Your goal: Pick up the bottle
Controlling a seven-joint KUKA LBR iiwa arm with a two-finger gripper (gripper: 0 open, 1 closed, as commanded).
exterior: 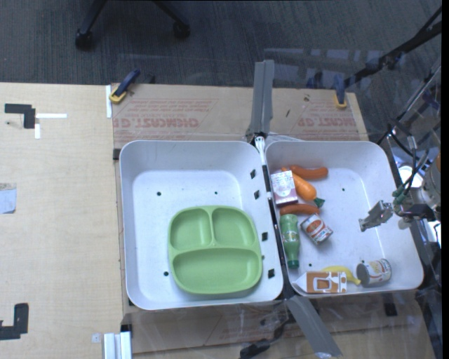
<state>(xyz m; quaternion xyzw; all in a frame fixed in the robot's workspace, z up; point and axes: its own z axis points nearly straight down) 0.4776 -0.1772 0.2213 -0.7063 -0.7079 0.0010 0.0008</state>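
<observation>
Cardboard sheet behind bins printed "CHEMCAST GP", reads upside down; other labels too small to read. Two white bins on bench: left bin w/ green 3-compartment plate; right bin w/ green bottle lying by left wall, cap toward front, just beside small red-white can. Also carrot, red-white carton, orange-white carton, banana, tin. Light wood bench at left, grey carpet and chair base up top. Gripper over right bin's right side, well apart from bottle, nothing held; finger spread: can't tell.
</observation>
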